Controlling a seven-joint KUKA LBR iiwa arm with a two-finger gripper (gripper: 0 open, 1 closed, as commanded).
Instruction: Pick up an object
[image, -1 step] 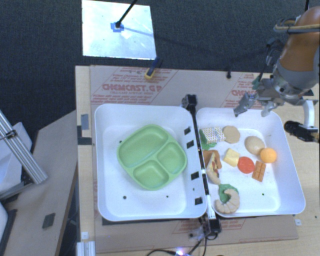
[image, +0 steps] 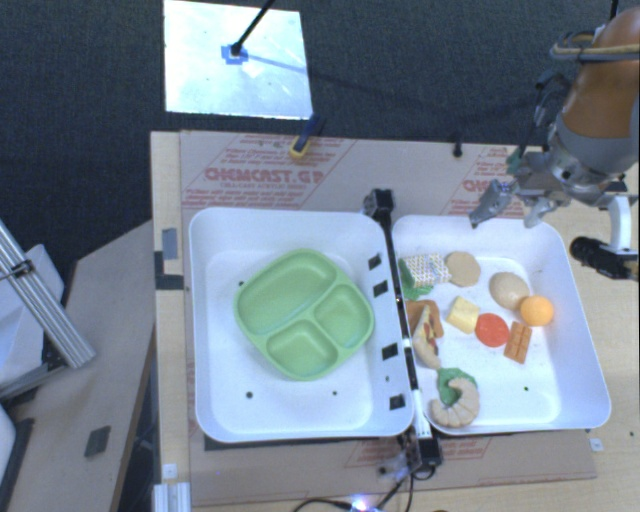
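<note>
Gripper (image: 512, 208) above right bin (image: 575, 330), arm edge-cropped

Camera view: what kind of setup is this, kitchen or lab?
Most likely a robot lab bench for pick tests, not a kitchen. Two shallow white bins sit side by side on a marked board, one with a green divided plate, the other with toy food like an orange. The arm's hand hangs above the right bin.

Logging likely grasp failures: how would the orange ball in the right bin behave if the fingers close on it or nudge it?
The orange ball looks round and smooth, so it would probably roll if nudged, and might squirt out of a loose pinch. It rests close to the egg, which may crowd the fingers.
</note>
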